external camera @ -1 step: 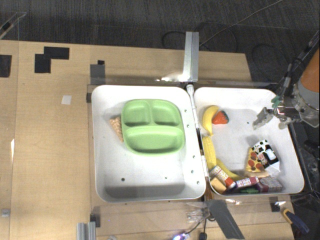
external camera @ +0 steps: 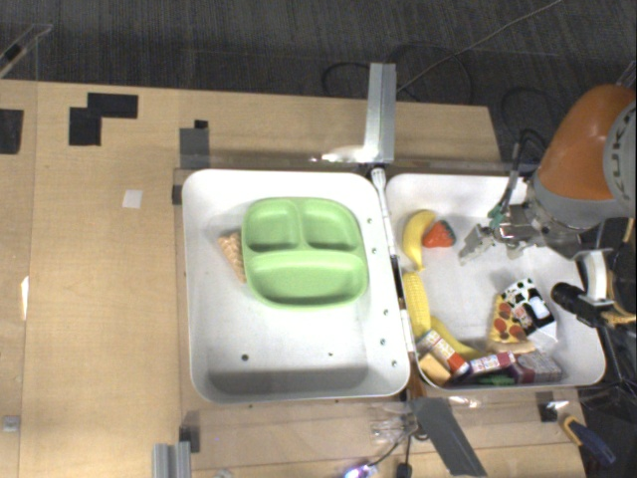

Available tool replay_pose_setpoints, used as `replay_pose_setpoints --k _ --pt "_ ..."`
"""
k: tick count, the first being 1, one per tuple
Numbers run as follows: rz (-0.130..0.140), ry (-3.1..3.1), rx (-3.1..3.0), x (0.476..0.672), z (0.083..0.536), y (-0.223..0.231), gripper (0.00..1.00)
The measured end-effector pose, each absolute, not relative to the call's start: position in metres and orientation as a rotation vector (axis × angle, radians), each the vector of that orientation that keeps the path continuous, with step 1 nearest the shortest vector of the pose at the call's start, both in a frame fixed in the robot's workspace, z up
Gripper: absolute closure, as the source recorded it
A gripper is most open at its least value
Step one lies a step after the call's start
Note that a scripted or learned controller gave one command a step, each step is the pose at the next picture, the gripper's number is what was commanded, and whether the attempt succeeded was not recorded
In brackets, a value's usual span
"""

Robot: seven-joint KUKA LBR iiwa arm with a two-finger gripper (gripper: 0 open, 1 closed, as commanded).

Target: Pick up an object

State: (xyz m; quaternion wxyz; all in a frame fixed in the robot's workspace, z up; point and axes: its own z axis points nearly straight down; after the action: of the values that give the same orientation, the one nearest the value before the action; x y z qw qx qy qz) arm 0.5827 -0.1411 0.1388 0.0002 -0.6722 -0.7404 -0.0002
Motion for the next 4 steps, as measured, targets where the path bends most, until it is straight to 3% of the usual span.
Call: replay_pose_setpoints --k 1,2,3,4 --pt "-0.010 -2.383 -2.061 0.647 0.089 -0.116 0.00" --pt "-0.006 -2.398 -2.037 0.637 0.090 -0.096 0.00" --pt "0.030 -2.323 -2.096 0.664 0.089 -0.096 0.00" --pt "0.011 -2.338 -2.099 0.668 0.101 -0.093 1.00"
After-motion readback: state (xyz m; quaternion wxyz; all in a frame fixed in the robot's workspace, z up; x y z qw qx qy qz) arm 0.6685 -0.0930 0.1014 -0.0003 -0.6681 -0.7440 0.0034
